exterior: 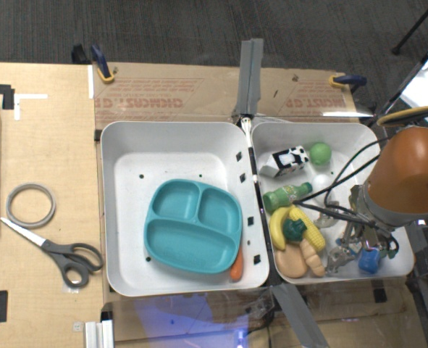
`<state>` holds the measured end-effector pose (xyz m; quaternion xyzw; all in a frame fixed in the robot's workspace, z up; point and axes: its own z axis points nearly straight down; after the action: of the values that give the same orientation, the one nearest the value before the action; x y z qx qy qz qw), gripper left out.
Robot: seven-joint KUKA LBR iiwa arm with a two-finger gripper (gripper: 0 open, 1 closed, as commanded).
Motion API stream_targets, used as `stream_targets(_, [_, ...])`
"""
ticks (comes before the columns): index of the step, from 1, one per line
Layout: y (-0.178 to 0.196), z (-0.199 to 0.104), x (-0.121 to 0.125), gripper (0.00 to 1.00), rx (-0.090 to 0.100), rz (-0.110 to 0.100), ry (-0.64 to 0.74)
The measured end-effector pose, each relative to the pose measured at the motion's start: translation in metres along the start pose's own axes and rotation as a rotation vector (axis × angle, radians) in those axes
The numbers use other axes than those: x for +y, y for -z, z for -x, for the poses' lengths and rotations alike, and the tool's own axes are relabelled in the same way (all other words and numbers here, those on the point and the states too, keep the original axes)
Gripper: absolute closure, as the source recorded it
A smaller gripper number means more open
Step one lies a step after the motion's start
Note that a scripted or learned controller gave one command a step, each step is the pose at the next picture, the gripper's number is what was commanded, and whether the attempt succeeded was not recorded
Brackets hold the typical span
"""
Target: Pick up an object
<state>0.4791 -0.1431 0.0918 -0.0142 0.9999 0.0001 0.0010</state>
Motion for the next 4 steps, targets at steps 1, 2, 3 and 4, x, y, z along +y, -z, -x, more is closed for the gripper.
stream_targets(1, [0.044,0.106,-0.003,0.0,-0.001,0.0,0.014])
stream_targets(2, [0.0,0.057,0.018,0.0,0.0,0.001,0.033])
stream_targets(3, [0.0,0.016,0.038,0.0,0.0,0.0,-0.019])
stream_targets(4, [0.0,0.008,0.012,0.0,0.0,0.0,0.039])
